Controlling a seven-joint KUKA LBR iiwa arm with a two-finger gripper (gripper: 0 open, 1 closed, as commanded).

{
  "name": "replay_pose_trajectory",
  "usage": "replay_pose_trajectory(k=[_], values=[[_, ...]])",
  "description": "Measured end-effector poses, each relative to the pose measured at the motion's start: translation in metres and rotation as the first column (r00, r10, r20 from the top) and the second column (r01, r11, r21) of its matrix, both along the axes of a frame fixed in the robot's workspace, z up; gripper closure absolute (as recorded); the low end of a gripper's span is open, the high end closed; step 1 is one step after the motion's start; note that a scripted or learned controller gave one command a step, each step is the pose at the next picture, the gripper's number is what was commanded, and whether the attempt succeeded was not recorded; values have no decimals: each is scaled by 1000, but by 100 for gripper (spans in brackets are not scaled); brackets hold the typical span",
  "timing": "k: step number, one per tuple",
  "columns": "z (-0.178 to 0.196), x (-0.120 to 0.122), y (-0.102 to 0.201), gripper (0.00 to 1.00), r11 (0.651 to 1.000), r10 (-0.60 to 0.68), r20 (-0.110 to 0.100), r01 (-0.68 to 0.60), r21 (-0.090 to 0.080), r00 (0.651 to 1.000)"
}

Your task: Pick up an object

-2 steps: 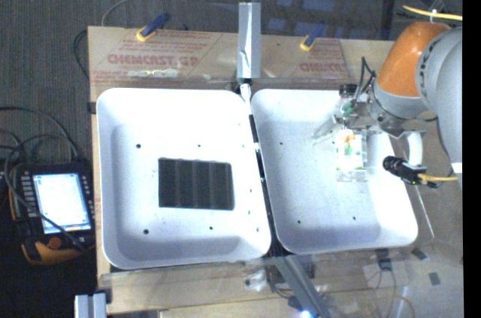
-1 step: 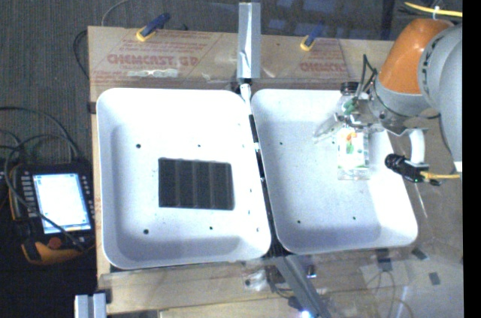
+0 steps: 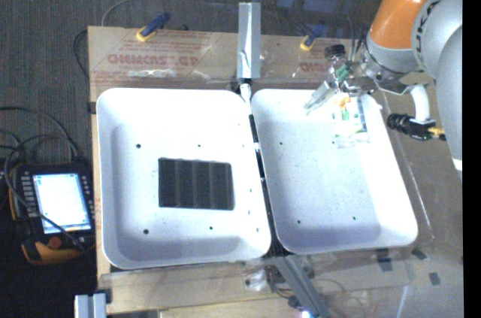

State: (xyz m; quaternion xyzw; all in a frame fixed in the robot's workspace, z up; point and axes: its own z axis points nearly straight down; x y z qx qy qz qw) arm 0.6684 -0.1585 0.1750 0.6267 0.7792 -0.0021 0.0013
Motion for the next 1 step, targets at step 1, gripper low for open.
replay_pose_trajectory(k=[1], values=[[14, 0, 2, 100, 998, -65, 0, 65, 5, 998]])
